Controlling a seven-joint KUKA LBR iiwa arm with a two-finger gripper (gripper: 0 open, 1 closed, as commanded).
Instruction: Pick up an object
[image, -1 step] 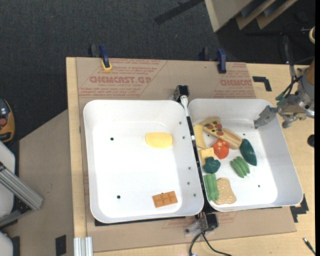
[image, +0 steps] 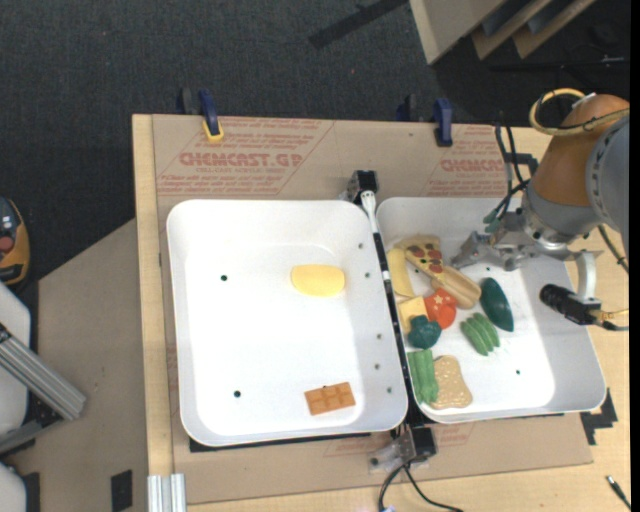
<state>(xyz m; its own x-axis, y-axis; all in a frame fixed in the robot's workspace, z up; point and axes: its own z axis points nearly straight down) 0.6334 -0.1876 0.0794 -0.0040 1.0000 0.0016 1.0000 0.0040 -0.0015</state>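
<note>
Gripper (image: 492, 247) sits low over the upper part of the right bin (image: 570, 395), arm coming in from the right w/ orange band above the wrist; can't tell if it's released or clenched, nothing seen in its grasp. Just beside it, down-left: wooden stick-like piece (image: 452, 282) lying at a slant, touching a pizza slice (image: 422, 250). Dark green leaf shape (image: 496, 304) near it, lighter green veg (image: 480, 334) just below. Red item (image: 440, 308) and teal item (image: 423, 334) touching, mid-left of bin. Pale yellow piece (image: 400, 270) by left wall. Green pod (image: 425, 377) and cracker (image: 452, 384) side by side at bottom-left. Left bin (image: 200, 240): yellow lemon-like oval (image: 318, 280) upper centre, orange waffle block (image: 330, 399) near bottom, well apart.
</note>
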